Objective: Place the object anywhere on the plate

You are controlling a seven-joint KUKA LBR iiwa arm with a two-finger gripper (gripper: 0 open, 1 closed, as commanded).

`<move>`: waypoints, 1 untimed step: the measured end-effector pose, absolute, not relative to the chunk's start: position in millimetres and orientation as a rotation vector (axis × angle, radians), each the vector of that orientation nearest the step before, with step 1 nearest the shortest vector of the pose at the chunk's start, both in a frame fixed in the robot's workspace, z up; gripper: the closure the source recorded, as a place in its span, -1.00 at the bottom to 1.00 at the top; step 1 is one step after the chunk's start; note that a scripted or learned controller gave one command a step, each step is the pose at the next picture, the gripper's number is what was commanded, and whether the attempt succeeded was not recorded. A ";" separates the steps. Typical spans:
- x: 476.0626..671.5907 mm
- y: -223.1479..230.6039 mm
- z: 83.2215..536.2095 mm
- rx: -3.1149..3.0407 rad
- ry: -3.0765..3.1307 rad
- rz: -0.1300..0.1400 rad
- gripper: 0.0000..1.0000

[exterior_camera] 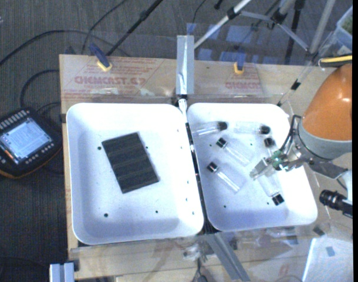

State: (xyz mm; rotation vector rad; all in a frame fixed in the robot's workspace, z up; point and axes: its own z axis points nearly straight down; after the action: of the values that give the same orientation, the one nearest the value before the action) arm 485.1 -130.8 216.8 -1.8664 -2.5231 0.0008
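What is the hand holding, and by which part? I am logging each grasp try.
It cannot be told: the hand sits low over the clear vials in the right bin, too blurred to show any hold.

Floor [26, 16]: dark grey, carpet-like, visible on the left and along the far side. Black cables [44, 46] trail across it at far left.

Bench board [126, 78]: pale brown with faint red lettering, running behind both bins. Two yellow clamps [102, 63] grip its far edge, one left and one right.

Metal post [184, 69]: grey, upright at the far centre, between the bins.

Handheld control pendant [22, 140]: black and orange casing with a lit screen, lying on the floor at left.

Tripod legs [273, 10]: pale metal, at far right.

Light: even and bright, with soft shadows.
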 end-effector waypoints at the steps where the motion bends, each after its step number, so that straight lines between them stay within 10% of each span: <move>1: 483.5 -55.3 215.3 -1.803 -2.568 0.003 1.00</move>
State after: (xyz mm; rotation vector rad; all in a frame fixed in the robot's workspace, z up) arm 483.5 -55.3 215.3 -1.8033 -2.5678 0.0035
